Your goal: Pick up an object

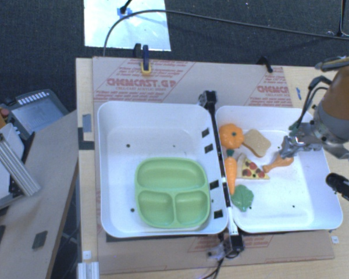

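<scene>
The right bin holds several toy foods. An orange pumpkin sits at its back left, with a tan bread slice just right of it. Along the left wall lies a carrot, and a green broccoli lies in front of it. A pizza slice rests in the middle, and an orange-brown drumstick-like piece lies to its right. My gripper hangs low over the right end of that piece, reaching in from the right.
The left bin holds a green divided plate toward its front. A black clip strip runs between the bins. Cardboard lies under both bins, and a grey side table stands at the left.
</scene>
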You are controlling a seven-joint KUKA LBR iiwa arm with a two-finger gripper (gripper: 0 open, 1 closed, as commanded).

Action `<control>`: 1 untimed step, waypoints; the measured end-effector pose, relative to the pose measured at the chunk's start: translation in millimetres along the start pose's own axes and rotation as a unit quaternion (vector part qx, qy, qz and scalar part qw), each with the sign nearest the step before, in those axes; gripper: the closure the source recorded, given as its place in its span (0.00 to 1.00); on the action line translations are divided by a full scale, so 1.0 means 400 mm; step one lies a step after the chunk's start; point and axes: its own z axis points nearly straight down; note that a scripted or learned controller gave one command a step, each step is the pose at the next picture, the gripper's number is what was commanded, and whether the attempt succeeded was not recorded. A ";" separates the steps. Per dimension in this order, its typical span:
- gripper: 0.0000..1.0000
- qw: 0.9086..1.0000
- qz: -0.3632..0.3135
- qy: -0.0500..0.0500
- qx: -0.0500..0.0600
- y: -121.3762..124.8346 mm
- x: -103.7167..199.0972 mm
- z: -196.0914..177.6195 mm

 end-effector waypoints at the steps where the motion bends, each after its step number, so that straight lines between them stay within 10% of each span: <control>1: 1.00 1.000 0.000 0.000 -0.001 0.015 -0.012 -0.113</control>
